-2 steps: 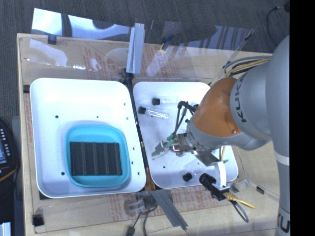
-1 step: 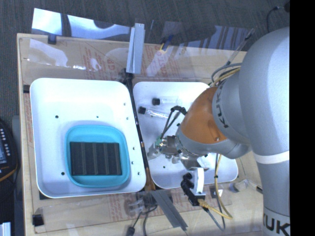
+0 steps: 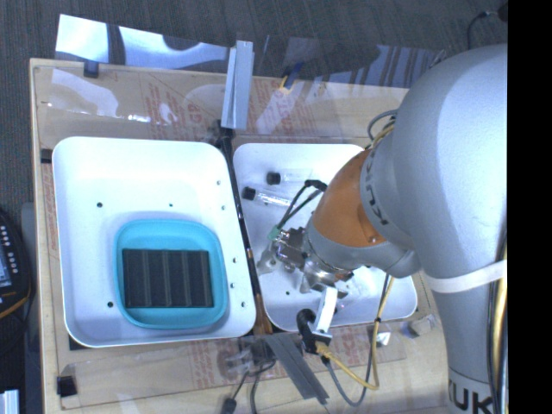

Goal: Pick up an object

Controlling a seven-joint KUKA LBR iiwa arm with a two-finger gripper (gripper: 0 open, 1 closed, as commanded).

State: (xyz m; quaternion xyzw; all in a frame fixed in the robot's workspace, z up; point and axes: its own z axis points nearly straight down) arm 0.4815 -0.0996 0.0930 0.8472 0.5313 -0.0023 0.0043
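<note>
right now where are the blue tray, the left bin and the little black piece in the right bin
blue tray (image 3: pixel 172 233): camera view, on its far rim
left bin (image 3: pixel 129 175): camera view, on bare floor above the tray
little black piece (image 3: pixel 273 178): camera view, on its middle

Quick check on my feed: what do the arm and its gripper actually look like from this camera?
The arm is a bulky, rounded shell in smooth light grey, with a pale seam ring and dark lettering beginning KUK low on its casing. An orange band sits above the wrist. The gripper is a compact silver-metal assembly fed by thin dark cables.
</note>
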